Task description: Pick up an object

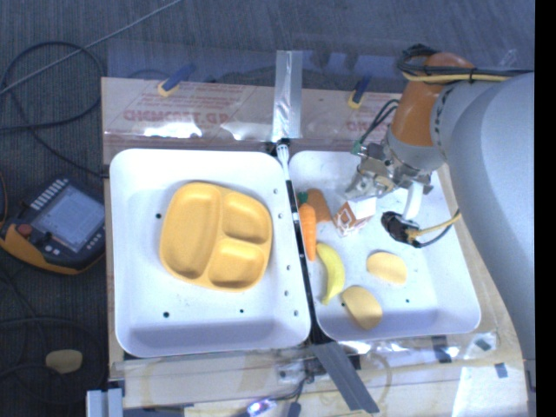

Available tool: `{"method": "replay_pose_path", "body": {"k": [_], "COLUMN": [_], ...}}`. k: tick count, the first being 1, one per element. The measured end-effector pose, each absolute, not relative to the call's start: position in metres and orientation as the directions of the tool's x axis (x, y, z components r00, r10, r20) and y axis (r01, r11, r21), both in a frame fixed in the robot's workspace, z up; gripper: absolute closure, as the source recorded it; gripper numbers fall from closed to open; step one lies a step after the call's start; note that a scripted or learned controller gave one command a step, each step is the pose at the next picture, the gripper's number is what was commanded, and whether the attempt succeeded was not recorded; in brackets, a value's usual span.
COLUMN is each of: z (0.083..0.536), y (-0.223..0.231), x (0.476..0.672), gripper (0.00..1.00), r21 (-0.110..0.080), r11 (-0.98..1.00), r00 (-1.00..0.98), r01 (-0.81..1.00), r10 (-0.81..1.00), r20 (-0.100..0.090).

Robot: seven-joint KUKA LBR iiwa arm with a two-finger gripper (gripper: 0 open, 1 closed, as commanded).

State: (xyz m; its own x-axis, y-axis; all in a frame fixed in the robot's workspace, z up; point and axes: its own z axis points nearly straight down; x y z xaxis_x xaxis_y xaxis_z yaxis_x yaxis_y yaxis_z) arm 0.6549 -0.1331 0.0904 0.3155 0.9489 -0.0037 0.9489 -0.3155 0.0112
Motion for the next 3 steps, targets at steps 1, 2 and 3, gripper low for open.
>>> {"method": "replay_pose_path", "body": {"k": [1,2,3], "z": [0.088,0.089,0.089], "y": [-0.133,-0.118,-0.118], "x": [0.654,0.62,0.624], "gripper": [0.0,0.0,0.0], "r21": [0.008,0.009,0.007], "r11": [-0.315,-0.254,-0.23], "r00": [0.315,0.254,0.23], "r01": [0.949,0.967,0.973], "r10": [0.949,0.967,0.973], "r20": [-0.004,-0.002,0.0]}}
